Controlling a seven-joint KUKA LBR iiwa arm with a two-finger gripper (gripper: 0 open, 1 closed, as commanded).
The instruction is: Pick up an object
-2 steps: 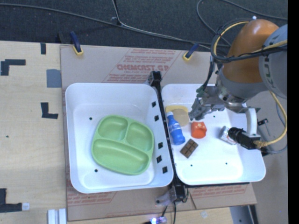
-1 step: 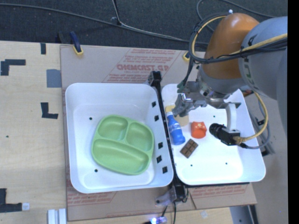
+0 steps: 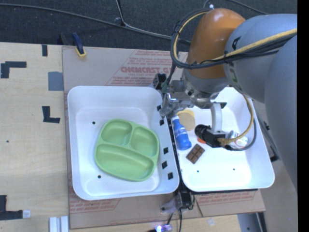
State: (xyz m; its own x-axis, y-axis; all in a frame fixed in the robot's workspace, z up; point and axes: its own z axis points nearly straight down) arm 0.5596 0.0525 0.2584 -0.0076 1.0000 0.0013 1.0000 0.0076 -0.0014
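My work surface (image 3: pixel 29 129), pale wood marked with dark tape, carries a printed brown cardboard sheet (image 3: pixel 130 66). Two shallow white bins rest side by side on that sheet, touching along their inner rims: the left bin (image 3: pixel 79 144) and the right bin (image 3: pixel 251 173). A blue-handled clamp (image 3: pixel 78 45) grips the cardboard's far corner.

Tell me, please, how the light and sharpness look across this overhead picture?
In the camera view the light is even and soft; the right bin looks bright white, nearly washed out; the green divided plate casts a faint shadow in the left bin; the orange band carries a mild sheen; small items beside the blue bottle look slightly soft.
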